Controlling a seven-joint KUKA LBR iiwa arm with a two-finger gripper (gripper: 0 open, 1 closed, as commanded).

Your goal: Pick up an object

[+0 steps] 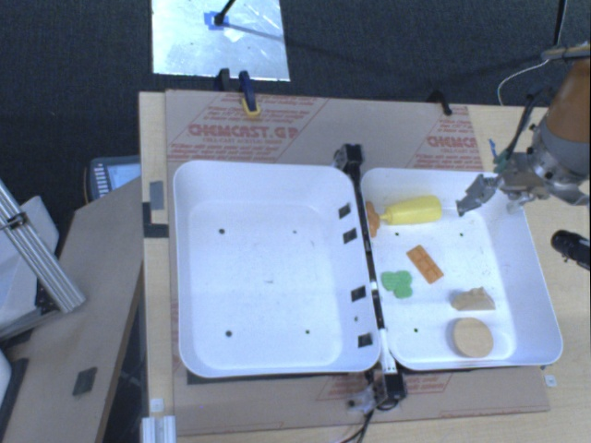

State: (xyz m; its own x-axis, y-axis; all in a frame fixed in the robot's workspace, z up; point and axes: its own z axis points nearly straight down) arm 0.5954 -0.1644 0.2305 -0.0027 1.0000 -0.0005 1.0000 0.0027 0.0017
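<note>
The right bin holds several small objects. A yellow bottle-shaped piece lies near its back left, with a small orange piece beside the divider. Further forward are an orange ridged block, a green lump, a tan chunk and a tan round disc. My gripper hangs over the bin's back right part, just right of the yellow piece and apart from it. It is open, and nothing sits between its fingers.
The left bin lies beside the right one, with black clips along the shared divider. Both rest on a cardboard sheet. A shiny metal plate lies behind the bench. A cable loops near the arm.
</note>
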